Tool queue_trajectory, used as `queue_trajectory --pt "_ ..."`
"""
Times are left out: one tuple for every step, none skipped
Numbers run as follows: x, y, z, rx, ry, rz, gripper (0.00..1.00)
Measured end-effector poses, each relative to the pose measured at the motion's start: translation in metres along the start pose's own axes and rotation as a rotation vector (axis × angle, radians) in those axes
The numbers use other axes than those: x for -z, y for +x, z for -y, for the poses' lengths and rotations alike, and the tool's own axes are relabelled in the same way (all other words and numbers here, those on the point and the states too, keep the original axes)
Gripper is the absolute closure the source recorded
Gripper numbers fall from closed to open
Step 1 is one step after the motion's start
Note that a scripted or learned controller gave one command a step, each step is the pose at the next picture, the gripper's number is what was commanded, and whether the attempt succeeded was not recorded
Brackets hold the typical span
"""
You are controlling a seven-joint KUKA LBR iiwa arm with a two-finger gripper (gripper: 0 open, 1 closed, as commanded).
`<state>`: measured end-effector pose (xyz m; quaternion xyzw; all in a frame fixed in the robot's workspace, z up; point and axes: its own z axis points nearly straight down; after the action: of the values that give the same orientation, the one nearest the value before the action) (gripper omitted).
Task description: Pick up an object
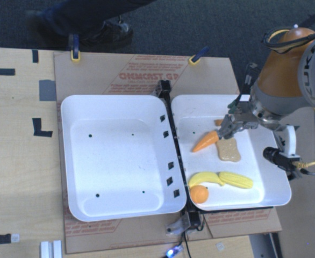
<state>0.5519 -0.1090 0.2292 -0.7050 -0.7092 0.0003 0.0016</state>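
My gripper (226, 133) hangs low in the right bin (270, 198), its dark fingers right at the thick end of an orange carrot (205, 142) that points down-left. Just below the fingers lies a tan slice of bread (229, 151). Nearer the front of that bin lie a yellow banana (205, 179), a yellow corn cob (236, 180) and a small orange fruit (199, 194). The wrist body hides the fingertips, and I see nothing lifted between them.
The left bin (71, 144) sits beside the right one, parted by a black clip strip (171, 144). Both rest on a cardboard sheet (141, 71) held by clamps. The arm's orange band (286, 63) looms over the right bin's far right corner.
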Motion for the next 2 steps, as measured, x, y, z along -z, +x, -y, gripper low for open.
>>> queue_trajectory --pt "0.009 -0.003 -0.001 -0.003 -0.001 0.002 1.00" --pt "-0.073 0.003 0.058 -0.008 0.011 -0.001 1.00"
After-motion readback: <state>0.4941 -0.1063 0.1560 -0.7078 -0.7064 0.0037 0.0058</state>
